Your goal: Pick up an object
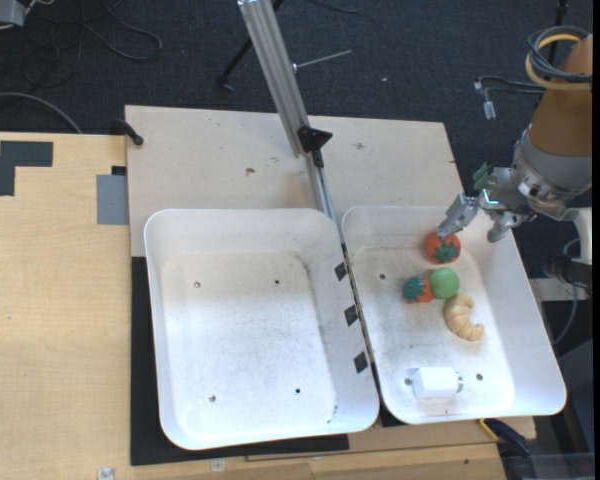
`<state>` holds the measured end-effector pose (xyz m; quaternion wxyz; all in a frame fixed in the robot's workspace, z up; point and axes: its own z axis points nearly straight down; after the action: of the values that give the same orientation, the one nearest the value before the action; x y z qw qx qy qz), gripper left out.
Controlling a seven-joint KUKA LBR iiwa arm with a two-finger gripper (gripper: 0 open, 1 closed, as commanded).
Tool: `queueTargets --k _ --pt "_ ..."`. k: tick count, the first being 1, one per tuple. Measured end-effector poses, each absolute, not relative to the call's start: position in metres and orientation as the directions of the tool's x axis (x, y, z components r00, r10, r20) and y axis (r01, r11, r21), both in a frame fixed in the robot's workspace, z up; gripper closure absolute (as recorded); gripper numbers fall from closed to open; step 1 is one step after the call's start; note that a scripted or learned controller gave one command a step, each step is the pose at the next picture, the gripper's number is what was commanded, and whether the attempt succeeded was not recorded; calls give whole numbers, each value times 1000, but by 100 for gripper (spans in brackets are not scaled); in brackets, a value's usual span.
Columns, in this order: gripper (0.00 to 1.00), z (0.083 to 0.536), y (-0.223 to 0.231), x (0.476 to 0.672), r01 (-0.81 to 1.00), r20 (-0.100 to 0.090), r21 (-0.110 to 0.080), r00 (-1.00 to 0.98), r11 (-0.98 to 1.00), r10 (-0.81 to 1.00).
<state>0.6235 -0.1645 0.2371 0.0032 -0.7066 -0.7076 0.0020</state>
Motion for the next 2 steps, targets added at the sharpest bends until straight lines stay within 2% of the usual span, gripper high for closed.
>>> queueTargets --k 1,2 --pt "0 240 -164 624 1000 0 -3 -4 4 1000" --pt "0 183 -171 616 1000 2 -8 0 0 1000"
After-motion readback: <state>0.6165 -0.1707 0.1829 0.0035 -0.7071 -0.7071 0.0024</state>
